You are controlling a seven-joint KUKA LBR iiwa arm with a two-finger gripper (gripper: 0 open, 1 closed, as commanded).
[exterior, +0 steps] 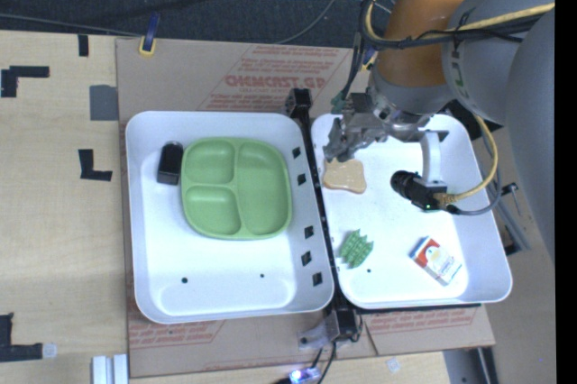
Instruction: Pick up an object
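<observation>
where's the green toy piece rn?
In the camera view, the small green toy lies in the right bin, near its left wall, below the tan bread-like piece and left of the red-and-white packet.

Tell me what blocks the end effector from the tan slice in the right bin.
Nothing visible does. The end effector sits directly over the tan slice at the right bin's upper left corner.

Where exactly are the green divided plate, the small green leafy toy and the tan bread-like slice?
Green divided plate (237,189), camera view: on the ridge between its compartments, left bin.
Small green leafy toy (356,248), camera view: its middle, right bin.
Tan bread-like slice (347,178), camera view: its flat top, just below the gripper.
</observation>
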